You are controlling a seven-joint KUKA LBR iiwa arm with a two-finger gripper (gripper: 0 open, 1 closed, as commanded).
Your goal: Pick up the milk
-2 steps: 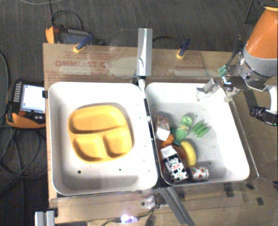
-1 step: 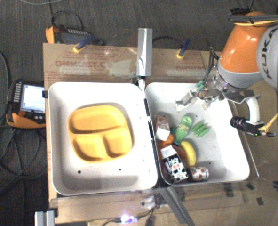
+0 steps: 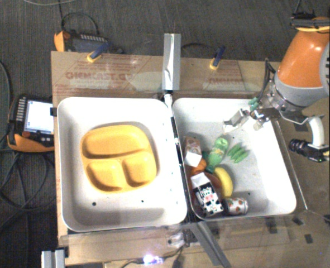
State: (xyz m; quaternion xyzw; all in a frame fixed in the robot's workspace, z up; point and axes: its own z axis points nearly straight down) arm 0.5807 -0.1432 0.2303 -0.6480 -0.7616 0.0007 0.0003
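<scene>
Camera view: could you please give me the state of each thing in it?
tool: above the right bin's upper part, holding nothing
milk: lying by the right bin's left wall, ungrasped
banana: lying beside the milk
can: on its side
yellow tray: flat in left bin

- The table is a brown board with faint red lettering on its far part; two shallow white bins sit on it side by side, touching
- The left bin carries a yellow divided tray
- The right bin holds a cluster of small items at its near-left side
- Two blue-and-yellow clamps grip the far edge; a silver strip stands between the bins' far ends
</scene>
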